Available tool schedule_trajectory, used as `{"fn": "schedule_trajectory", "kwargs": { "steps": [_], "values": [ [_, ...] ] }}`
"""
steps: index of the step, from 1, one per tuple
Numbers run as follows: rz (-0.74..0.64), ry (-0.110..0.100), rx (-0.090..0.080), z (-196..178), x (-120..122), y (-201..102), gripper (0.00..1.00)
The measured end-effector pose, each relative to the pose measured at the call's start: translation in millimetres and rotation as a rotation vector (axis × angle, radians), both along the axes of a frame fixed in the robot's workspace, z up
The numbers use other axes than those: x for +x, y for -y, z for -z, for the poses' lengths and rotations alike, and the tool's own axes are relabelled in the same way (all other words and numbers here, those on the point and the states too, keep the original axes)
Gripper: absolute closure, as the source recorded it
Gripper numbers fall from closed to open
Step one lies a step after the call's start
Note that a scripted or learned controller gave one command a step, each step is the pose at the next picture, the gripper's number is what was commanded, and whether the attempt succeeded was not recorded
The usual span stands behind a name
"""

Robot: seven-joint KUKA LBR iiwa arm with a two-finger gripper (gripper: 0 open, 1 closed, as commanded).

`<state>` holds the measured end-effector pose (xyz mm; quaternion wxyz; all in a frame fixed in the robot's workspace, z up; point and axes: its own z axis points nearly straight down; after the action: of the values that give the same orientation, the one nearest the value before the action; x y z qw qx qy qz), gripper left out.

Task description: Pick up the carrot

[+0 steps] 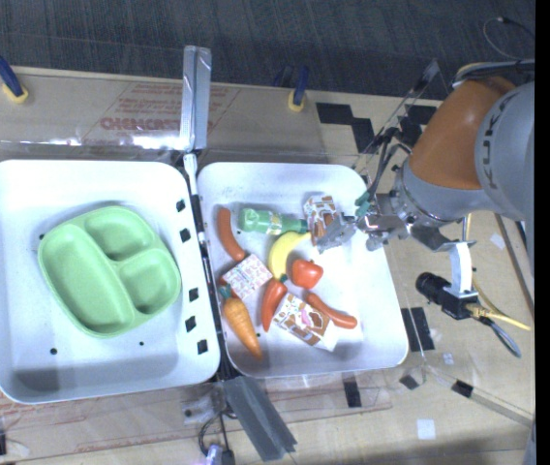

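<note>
Carrot (240, 325): lies at right bin's (377, 352) lower left corner.
End effector (345, 225): over upper right; state cannot be determined.

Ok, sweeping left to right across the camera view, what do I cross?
Left bin → green divided plate → carrot → yellow banana → gripper → orange band on the arm.

Divided plate (110, 269) in left bin (23, 187); carrot (239, 324) lower left of right bin (377, 352), gripper (352, 229) probably over its upper right.
</note>
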<state>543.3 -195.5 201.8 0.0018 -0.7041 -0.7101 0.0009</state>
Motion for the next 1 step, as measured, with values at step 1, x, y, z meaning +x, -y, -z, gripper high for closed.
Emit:
{"fn": "schedule_trajectory", "kwargs": {
  "steps": [1],
  "values": [
    [-0.313,0.001,0.001,27.3,10.8,-46.5,0.0]
  ]
}}
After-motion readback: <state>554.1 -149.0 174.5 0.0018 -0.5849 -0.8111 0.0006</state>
